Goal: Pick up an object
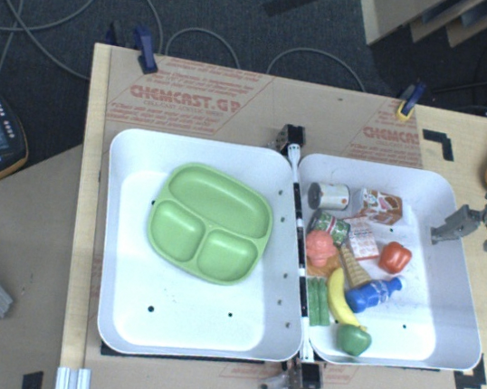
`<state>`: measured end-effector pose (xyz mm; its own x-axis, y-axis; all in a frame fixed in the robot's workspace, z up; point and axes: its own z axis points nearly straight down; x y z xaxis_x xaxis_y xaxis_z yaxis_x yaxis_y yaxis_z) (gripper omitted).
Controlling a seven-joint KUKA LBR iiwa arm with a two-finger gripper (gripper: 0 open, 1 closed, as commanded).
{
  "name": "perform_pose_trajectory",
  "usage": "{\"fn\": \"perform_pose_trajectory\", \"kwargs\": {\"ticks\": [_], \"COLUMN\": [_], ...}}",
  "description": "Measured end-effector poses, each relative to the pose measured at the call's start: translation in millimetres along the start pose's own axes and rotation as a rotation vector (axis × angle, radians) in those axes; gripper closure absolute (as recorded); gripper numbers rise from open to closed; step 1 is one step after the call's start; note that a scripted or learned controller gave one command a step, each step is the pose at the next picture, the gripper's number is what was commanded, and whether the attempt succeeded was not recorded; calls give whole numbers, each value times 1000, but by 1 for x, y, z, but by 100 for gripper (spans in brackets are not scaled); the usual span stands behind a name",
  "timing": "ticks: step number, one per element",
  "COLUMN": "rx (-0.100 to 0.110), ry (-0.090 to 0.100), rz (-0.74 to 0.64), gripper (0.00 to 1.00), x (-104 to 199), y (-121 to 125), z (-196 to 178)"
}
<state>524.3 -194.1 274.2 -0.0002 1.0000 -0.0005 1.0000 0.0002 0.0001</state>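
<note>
Two shallow white bins are sitting side by side on the counter (241, 97). The left bin (116, 306) is carrying a green divided plate (211, 222), lying flat toward its far half. The right bin (445, 312) is holding a cluster of small objects, crowded along its left side: a grey can (329, 196) lying on its side at the far left, a red-and-white packet (381, 207) just beside it, a red pepper-like piece (395, 257) toward the middle, a blue bottle (372, 294) lying tilted, a yellow banana (340, 301) touching the bottle, and a green round fruit (353, 340) at the near edge. A pinkish piece (319, 246) is resting near the divider.

The pincer (469, 227) is being seen at the right bin's far right rim, well apart from the cluster. Nothing is being held between its fingers; how wide they are standing cannot be told.
</note>
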Motion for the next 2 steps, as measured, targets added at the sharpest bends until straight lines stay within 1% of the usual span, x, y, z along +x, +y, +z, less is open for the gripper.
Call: {"fn": "perform_pose_trajectory", "kwargs": {"ticks": [1, 2], "rx": [2, -15], "ry": [1, -6], "rz": [-1, -2], "gripper": [0, 0], "x": [17, 37], "y": [54, 137], "z": [118, 175]}}
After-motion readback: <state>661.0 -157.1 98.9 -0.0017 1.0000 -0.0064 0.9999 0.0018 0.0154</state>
